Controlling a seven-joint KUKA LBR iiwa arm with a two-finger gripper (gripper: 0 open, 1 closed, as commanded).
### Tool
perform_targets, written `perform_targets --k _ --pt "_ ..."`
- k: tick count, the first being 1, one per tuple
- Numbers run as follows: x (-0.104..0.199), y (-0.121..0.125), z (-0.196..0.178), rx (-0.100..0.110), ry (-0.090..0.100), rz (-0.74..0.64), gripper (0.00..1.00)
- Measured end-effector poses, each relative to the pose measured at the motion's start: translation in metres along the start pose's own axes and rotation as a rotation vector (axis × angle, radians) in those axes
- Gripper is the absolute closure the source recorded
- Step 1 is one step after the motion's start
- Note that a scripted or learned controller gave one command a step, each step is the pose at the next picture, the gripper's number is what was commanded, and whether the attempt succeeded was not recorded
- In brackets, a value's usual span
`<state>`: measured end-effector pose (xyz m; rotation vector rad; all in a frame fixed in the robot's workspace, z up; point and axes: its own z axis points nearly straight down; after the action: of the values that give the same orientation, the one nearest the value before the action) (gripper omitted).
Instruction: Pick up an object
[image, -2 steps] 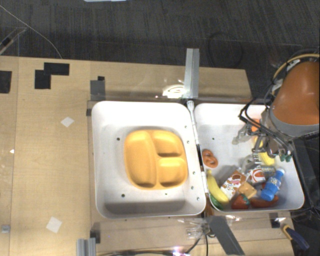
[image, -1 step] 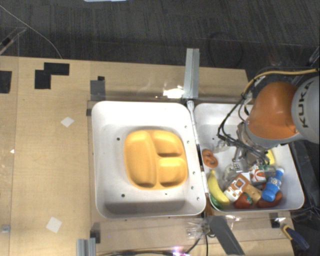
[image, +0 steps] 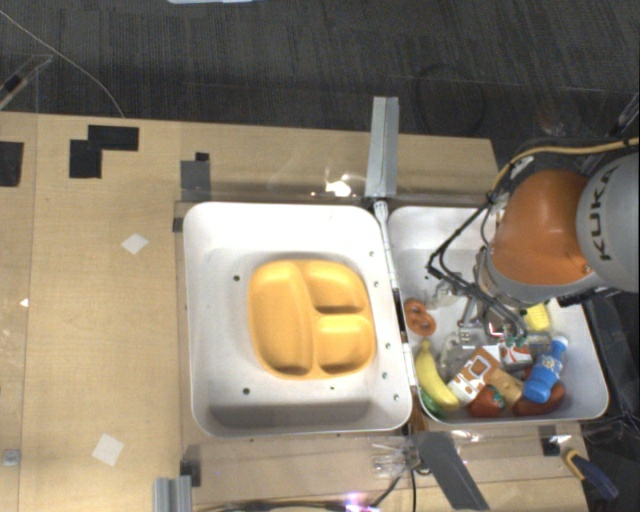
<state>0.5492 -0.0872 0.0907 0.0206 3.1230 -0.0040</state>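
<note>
Just under my gripper (image: 490, 335), the near corner of the right bin (image: 597, 392) held a crowd of small things. A banana (image: 432, 373) lay along the bin's left wall, a little left of and below my hand, curving toward the front edge. Beside it sat a small orange and white box (image: 474, 374), almost directly beneath me, touching the banana's lower end. Right of the box lay a red piece (image: 487, 401) and a brown one (image: 503, 385), packed together at the front rim. A blue bottle (image: 545, 373) with a white cap leaned to my right, and a small yellow thing (image: 538, 318) sat just beyond it. An orange ring (image: 420, 318) rested left of my hand, near the divider between the bins.

Further left, across the divider, the left bin (image: 215, 300) held a yellow tray (image: 310, 317) with three compartments, sitting near its middle, well apart from me.

My arm came in from the right, its orange band (image: 535, 228) hanging over the right bin's middle, wrist pointing down with cables looping around it. My gripper hung low over the pile, just above the box and banana. Whether it was spread or closed I could not tell, nor whether it touched or held anything.
</note>
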Motion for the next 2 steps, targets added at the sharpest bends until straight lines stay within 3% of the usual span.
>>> perform_targets --k 1,2 --pt "-0.005 0.002 -0.014 0.001 -0.014 -0.007 1.0" --pt "0.034 -0.01 -0.088 -0.001 0.006 0.135 1.0"
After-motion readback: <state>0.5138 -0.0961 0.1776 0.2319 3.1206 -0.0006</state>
